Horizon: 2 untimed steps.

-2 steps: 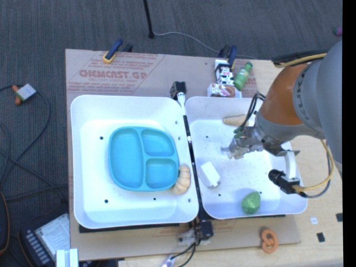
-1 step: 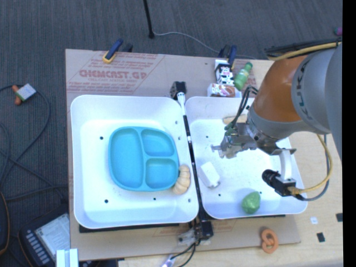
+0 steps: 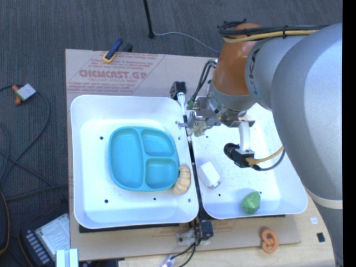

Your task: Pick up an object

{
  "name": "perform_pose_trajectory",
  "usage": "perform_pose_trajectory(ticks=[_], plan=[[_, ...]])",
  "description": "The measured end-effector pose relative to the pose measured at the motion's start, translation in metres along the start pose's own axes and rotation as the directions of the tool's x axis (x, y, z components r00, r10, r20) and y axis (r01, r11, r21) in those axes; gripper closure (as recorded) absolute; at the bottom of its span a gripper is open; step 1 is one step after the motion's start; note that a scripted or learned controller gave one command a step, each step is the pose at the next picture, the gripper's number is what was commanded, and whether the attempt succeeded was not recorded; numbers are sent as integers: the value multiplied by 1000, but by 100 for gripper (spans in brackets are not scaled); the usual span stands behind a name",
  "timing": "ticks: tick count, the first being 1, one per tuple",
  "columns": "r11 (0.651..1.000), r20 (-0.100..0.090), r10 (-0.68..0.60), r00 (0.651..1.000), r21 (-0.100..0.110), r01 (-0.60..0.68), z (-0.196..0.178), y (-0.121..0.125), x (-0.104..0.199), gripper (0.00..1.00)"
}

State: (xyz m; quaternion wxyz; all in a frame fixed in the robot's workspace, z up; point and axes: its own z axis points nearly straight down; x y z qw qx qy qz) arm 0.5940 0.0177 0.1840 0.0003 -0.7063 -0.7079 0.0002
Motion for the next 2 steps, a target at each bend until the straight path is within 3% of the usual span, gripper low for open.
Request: perform_pose_trajectory(ticks=[1,2], plan=[[1000,0,1,1000,1,-1,-25,-34,34,100],[1000,1,0,1000,0,0,-36,-19,35,100]])
